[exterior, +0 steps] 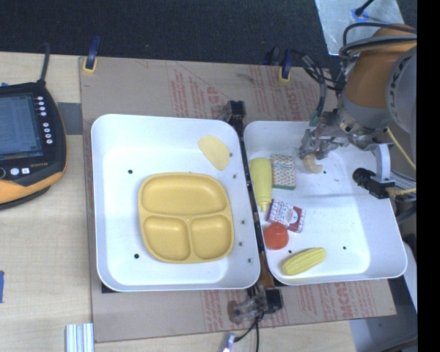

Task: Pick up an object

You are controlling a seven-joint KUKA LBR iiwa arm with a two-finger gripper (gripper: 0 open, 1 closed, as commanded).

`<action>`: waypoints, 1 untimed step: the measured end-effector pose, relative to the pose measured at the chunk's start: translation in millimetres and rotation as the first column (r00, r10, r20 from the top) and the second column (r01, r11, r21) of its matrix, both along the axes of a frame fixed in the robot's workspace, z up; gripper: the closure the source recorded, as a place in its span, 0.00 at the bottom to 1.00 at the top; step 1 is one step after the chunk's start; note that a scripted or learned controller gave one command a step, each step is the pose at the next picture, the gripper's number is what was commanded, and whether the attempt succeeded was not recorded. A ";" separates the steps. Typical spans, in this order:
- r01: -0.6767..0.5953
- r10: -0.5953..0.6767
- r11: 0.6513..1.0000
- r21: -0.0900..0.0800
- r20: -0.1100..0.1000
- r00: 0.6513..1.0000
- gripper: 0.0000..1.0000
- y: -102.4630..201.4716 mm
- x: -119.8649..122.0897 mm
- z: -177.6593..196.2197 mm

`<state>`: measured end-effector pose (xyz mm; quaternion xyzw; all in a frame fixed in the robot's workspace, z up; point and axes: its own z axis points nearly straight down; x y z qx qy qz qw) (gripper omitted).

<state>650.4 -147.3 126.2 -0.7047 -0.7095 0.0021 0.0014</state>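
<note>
small tan object [312, 166] at tips of fingers [311, 155], upper part of right white bin [374, 248] | grip state: cannot tell | checkered packet [283, 171] just left of fingers | yellow corn cob [303, 260] well below | yellow divided plate [185, 216] far left

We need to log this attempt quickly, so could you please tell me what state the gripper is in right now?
Gripper: cannot be told; it hangs over the back of the right bin.
</note>
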 end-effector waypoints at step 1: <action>-0.003 0.003 1.000 0.000 0.001 1.000 1.00 103.0 -32.1 66.3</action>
